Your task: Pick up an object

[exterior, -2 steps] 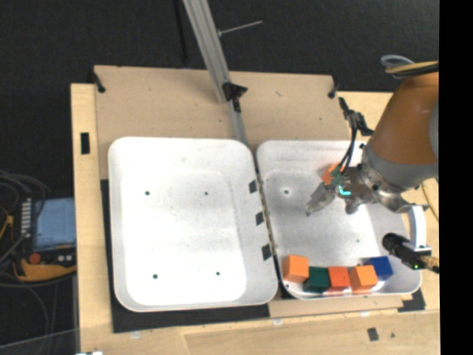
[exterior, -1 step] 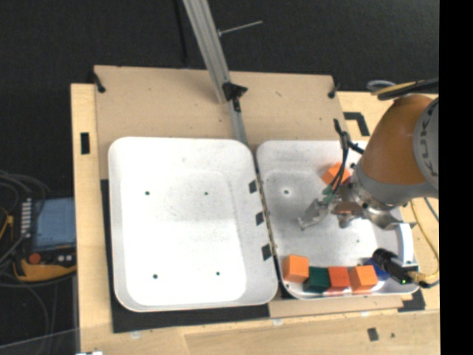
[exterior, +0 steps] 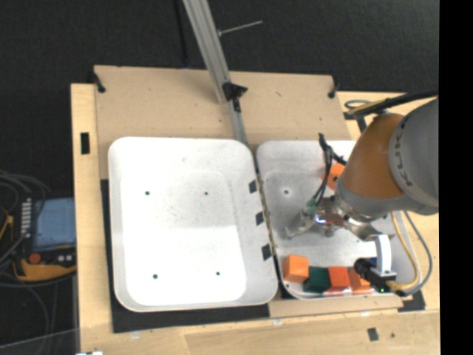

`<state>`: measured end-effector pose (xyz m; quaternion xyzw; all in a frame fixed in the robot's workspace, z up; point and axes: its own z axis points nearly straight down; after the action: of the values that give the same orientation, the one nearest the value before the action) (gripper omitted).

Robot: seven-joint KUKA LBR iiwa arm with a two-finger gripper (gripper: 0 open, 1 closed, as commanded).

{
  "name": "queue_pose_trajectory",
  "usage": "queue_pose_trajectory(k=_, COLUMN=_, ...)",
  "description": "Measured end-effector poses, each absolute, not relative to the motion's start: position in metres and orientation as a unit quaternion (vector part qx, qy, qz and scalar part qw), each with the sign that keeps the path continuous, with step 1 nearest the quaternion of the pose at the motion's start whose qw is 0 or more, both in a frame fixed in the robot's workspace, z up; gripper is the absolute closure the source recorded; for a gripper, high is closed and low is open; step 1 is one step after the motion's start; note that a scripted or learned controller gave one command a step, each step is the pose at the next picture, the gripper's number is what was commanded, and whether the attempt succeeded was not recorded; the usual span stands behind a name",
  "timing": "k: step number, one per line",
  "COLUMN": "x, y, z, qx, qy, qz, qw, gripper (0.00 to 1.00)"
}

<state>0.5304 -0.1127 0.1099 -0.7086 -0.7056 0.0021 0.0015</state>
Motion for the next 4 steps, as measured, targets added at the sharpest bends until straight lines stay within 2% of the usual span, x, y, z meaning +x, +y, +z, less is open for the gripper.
queue_pose_trajectory(k=1, x=0.531, y=-0.114, z=0.098, qx=-0.709, qy=-0.706, qz=0.0004, qw=-0.001, gripper=0.00)
queue_pose_trajectory(k=2, x=0.532, y=-0.115, z=0.109, qx=-0.711, qy=-0.703, qz=-0.0020, qw=-0.002, gripper=1.00)
queue_pose_trajectory(k=3, x=0.536, y=-0.124, z=0.156, qx=-0.710, qy=-0.704, qz=-0.0016, qw=-0.002, gripper=1.00)
queue_pose_trajectory(k=4, x=0.530, y=-0.122, z=0.205, qx=-0.706, qy=-0.709, qz=-0.0020, qw=-0.002, gripper=1.00)
